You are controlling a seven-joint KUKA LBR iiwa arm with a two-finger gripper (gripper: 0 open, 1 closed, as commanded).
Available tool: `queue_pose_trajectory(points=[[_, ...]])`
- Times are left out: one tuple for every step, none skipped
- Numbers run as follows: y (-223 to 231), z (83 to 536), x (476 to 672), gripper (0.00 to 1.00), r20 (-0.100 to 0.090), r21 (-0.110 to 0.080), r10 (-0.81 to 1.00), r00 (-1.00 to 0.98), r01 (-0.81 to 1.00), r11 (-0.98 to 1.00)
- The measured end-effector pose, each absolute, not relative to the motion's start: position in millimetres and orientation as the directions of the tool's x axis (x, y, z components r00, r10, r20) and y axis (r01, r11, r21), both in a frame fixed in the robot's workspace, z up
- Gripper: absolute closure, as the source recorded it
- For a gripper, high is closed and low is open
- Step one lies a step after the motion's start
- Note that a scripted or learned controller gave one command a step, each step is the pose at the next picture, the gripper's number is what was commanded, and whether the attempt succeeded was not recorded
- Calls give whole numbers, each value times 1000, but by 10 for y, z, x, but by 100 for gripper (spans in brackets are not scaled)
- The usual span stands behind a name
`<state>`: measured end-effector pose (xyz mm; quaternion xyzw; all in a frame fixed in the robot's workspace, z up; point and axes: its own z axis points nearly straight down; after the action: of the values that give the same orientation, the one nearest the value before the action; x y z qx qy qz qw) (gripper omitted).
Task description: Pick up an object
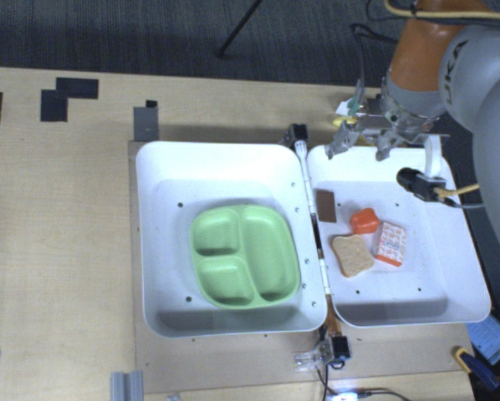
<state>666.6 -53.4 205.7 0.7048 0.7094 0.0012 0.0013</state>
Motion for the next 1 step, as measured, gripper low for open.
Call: queue_pose_trajectory(points=[[-989, 1275, 6442, 0, 0, 0, 1000, -3, 1000, 3]])
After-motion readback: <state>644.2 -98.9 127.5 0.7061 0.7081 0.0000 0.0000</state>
